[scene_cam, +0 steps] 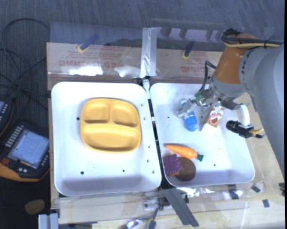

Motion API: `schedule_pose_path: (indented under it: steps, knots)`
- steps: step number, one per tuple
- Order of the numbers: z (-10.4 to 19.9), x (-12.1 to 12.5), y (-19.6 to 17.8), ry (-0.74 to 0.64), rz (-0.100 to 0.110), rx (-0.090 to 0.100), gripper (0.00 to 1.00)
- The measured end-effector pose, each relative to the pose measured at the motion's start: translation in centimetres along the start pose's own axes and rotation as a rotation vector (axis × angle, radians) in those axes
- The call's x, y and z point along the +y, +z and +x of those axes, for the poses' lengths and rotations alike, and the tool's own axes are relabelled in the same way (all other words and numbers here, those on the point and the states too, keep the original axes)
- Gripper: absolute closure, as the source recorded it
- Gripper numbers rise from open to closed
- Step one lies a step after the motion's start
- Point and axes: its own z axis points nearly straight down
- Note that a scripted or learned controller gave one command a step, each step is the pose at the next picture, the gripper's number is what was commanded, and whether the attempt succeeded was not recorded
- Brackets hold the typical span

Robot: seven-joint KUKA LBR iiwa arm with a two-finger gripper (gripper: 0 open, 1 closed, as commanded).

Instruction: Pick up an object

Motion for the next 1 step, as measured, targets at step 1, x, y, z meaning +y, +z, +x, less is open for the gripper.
schedule_pose_path:
  steps: [1]
  knots:
    - [-0.1, -0.05, -0.84, 0.0, 0.003, -0.003, 1.0]
